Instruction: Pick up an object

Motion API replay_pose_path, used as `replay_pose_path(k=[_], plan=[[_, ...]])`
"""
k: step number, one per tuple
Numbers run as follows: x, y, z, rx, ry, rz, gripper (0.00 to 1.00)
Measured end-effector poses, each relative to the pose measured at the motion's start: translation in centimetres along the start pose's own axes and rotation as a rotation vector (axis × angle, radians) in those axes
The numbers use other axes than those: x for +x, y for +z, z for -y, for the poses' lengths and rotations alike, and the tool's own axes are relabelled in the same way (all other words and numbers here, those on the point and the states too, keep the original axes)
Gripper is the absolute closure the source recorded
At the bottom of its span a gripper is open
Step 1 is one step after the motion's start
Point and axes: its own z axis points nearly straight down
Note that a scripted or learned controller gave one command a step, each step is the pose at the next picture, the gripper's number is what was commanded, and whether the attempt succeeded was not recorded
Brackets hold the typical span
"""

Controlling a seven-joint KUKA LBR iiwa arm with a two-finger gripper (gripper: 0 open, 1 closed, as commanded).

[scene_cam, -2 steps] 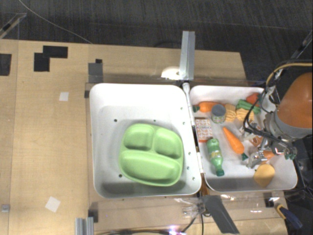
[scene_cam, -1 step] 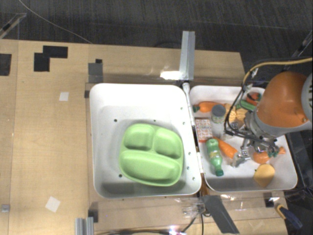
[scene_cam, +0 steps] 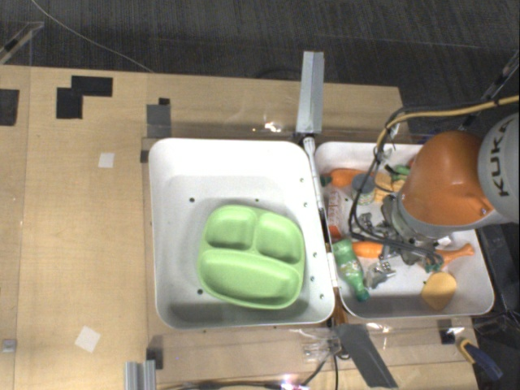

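My gripper [scene_cam: 382,268] hangs low in the right bin [scene_cam: 479,303], under the arm's orange band [scene_cam: 443,181]. Right beside it on the left lie a green bottle-like item [scene_cam: 349,268] and a small orange piece [scene_cam: 367,249]. A tan rounded object [scene_cam: 439,289] rests to its right near the bin's front wall. Another orange piece [scene_cam: 460,252] pokes out from behind the arm. At the bin's back lies an orange item [scene_cam: 344,177] with a yellow and green item [scene_cam: 393,182] beside it. The arm hides the bin's middle.
The left bin [scene_cam: 175,177] holds a green three-compartment plate [scene_cam: 253,255]. A grey post [scene_cam: 309,92] stands behind the wall shared by the two bins. Cables [scene_cam: 382,149] loop over the back of the right bin.
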Motion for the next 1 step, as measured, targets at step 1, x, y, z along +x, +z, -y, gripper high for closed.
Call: replay_pose_path(k=[1], plan=[[-1.10,0.05,0.25,-0.002,0.037,-0.007,0.00]])
